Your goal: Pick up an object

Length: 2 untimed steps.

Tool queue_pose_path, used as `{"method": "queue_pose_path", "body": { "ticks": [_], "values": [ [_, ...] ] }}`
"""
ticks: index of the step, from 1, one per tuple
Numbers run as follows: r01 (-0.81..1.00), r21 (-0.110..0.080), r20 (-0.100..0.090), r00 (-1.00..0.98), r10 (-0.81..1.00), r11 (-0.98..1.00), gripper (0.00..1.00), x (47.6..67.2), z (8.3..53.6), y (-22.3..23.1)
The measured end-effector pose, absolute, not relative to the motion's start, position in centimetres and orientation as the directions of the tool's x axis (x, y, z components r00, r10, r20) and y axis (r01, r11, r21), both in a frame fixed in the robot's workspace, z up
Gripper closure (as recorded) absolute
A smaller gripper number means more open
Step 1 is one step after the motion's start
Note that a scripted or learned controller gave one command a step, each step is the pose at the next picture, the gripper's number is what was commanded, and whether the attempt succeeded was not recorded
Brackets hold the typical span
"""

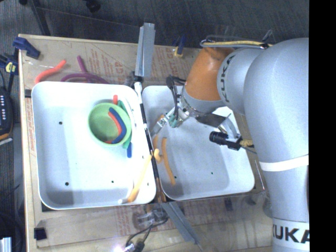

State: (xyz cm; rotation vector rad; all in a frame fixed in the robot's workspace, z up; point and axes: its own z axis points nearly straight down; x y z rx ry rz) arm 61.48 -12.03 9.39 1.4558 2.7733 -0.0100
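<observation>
My gripper [167, 121] hangs low over the upper left corner of the right bin [210, 177], below the orange band of the wrist. A small teal-and-white bit shows at its tip, too small to tell what it is. Just below the gripper, a thin orange stick [167, 164] lies on the right bin's floor near its left wall. In the left bin [63, 167] a green bowl [107, 125] holds a red piece [114, 121] and a blue piece [125, 126]. A yellow stick [140, 178] leans along that bin's right wall.
The grey arm covers the right side of the right bin. A metal bar [145, 49] stands behind the gap between the bins. An orange tool [50, 71] and a purple hose [84, 78] lie on the bench behind the left bin. Blue clamps [25, 46] sit at the bench's back edge.
</observation>
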Motion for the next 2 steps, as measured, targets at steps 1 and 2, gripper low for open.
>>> {"method": "queue_pose_path", "body": {
  "ticks": [1,2],
  "values": [
    [0.995,0.0,0.0,-0.104,0.995,0.104,0.0,65.7,9.2,-12.7],
    [0.982,0.004,-0.017,-0.19,0.982,0.19,0.0,61.8,9.7,-11.1]
  ]
}}
